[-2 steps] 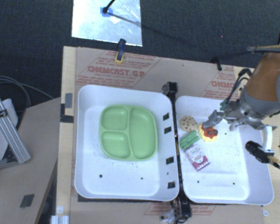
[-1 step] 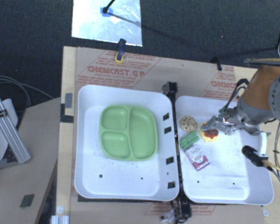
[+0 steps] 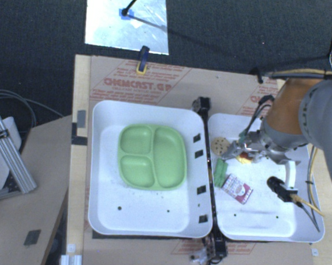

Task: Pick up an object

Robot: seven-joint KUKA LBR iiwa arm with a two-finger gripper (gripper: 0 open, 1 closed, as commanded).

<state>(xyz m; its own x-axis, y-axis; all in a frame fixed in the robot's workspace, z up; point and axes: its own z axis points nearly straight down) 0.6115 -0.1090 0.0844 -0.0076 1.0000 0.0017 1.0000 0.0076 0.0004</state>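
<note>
My gripper (image 3: 242, 150) is low over the upper left part of the right bin (image 3: 261, 225). A small yellow and red object (image 3: 244, 159) lies right under it, partly hidden by it. Whether the gripper holds that object I cannot tell. A round tan disc (image 3: 219, 143) lies just left of the gripper. Below it a green packet (image 3: 220, 172) rests against the bin's left wall. A red and white packet (image 3: 237, 189) lies beside the green one, nearer the bin's middle.
The left bin (image 3: 102, 210) holds a green divided plate (image 3: 152, 156). The arm's grey and orange wrist (image 3: 296, 113) hangs over the right bin's upper right corner. A clamp (image 3: 142, 61) sits at the board's back edge.
</note>
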